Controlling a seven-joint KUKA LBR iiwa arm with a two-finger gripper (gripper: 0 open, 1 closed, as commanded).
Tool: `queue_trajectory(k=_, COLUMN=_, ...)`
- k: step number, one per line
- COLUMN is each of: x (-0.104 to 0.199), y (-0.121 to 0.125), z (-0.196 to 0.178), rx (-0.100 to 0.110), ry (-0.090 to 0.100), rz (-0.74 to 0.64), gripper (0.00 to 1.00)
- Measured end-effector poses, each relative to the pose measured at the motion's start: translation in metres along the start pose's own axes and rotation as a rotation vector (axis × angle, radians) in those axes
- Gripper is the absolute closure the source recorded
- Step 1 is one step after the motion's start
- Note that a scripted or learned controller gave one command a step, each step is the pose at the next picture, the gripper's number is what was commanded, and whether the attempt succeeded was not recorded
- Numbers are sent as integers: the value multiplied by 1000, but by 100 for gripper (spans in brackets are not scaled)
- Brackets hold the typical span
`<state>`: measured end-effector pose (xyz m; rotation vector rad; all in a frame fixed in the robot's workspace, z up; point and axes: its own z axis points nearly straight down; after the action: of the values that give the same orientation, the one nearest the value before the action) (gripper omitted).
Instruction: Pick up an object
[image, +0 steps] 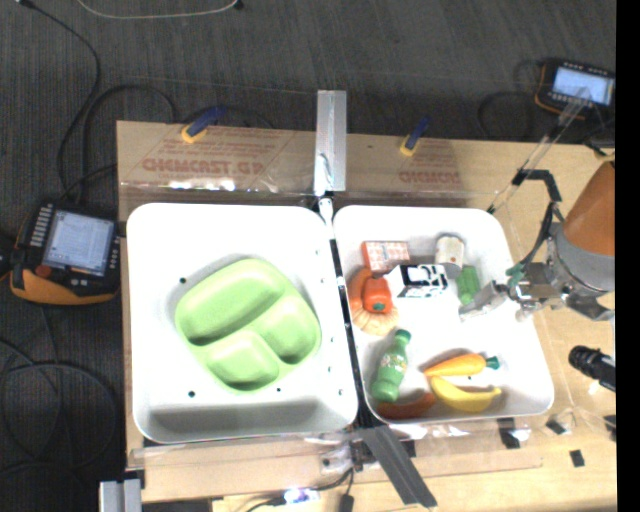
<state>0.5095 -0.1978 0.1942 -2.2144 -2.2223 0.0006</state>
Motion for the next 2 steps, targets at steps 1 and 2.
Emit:
queue_trajectory(k=1, x=3, y=-23, z=105, rx=-9, ry=-5, rz=-207, gripper=0)
queue_trajectory(k=2, x=47, y=-22, z=105, rx=-14, ry=-14, rz=-424, gripper=0)
